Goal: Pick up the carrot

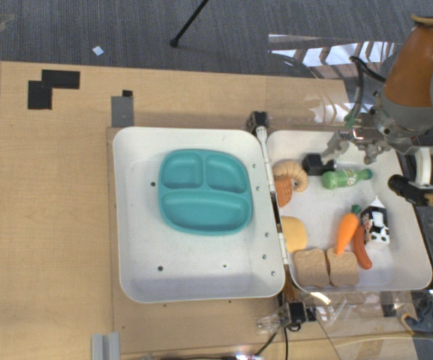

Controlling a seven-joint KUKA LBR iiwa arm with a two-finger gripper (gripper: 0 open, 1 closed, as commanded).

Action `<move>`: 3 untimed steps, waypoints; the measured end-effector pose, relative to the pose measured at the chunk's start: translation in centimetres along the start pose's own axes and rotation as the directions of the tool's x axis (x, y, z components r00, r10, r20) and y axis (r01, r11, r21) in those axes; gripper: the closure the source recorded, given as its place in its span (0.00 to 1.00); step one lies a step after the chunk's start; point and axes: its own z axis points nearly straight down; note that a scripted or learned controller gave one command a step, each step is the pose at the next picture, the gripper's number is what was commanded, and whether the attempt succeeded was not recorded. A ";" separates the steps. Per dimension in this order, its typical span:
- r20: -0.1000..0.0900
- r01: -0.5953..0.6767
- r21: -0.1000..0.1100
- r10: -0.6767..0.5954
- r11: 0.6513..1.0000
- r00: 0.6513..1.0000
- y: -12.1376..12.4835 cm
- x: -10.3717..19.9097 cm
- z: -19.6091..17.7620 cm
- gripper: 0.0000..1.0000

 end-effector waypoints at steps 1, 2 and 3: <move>-0.002 0.349 0.002 -0.349 0.937 0.937 -11.9 2.6 6.6 0.00; -0.003 0.233 -0.004 -0.233 0.972 0.972 -11.7 1.7 10.2 0.00; 0.003 0.751 -0.017 -0.751 0.660 0.660 -13.4 -2.7 10.1 0.00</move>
